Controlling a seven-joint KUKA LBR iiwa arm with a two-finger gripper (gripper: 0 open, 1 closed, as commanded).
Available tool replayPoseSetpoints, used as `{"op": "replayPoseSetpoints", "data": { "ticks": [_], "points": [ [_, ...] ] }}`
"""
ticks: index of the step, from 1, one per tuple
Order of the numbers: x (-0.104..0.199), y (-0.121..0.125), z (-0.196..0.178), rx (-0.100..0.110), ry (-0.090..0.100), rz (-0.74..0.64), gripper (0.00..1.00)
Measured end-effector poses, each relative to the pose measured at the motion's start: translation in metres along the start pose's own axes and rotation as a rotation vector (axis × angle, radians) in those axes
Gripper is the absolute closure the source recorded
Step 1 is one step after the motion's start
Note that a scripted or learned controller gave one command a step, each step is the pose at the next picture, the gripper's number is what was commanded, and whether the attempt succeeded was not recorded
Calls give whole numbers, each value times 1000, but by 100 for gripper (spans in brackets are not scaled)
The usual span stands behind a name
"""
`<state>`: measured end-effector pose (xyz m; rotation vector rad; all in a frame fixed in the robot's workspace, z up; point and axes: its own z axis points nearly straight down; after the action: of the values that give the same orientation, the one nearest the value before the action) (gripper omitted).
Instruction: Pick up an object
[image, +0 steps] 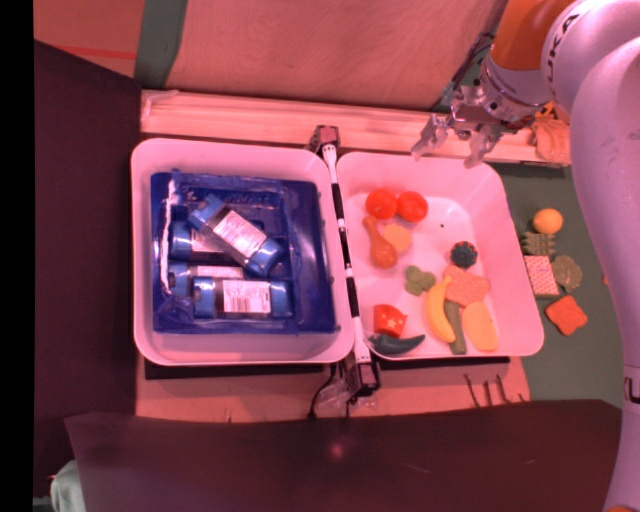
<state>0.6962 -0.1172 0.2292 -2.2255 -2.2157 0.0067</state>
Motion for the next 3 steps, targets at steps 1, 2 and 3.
{"op": "replayPoseSetpoints", "data": {
  "ticks": [1, 2, 3],
  "points": [
    [-4, -1, 61, 0, 0, 0, 0],
    [3, -5, 117, 0, 0, -2, 0],
    [2, -1, 129, -11, -1, -4, 0]
  ]
}}
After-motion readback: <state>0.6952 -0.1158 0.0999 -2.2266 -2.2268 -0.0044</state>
